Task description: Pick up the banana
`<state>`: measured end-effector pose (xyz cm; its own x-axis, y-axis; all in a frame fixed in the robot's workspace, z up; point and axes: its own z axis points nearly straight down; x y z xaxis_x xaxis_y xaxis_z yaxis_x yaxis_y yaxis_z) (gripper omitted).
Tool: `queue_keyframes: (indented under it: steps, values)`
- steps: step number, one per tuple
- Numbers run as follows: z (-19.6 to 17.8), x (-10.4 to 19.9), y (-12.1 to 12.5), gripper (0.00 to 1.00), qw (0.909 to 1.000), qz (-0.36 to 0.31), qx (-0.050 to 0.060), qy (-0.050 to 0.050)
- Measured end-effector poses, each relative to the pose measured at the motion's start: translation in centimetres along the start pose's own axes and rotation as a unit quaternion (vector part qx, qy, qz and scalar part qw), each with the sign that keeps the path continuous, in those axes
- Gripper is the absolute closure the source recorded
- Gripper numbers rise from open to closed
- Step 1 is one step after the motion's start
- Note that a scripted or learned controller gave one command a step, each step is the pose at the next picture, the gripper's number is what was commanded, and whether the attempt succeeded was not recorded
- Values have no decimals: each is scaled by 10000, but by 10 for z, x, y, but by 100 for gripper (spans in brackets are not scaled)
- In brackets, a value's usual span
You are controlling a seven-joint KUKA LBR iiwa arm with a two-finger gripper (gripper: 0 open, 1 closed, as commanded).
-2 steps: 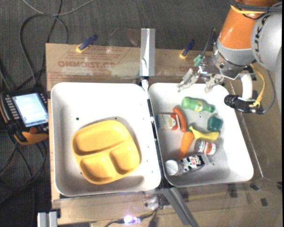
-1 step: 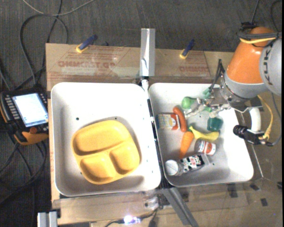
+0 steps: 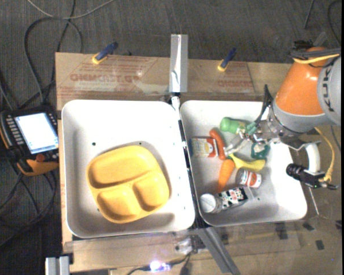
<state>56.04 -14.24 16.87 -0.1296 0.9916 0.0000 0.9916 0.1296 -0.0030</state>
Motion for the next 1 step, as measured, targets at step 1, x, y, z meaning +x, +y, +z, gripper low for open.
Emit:
queue_keyframes:
  steps: [1]
  values:
    - [79,-29,5,0,9964,-840,-61,-21]
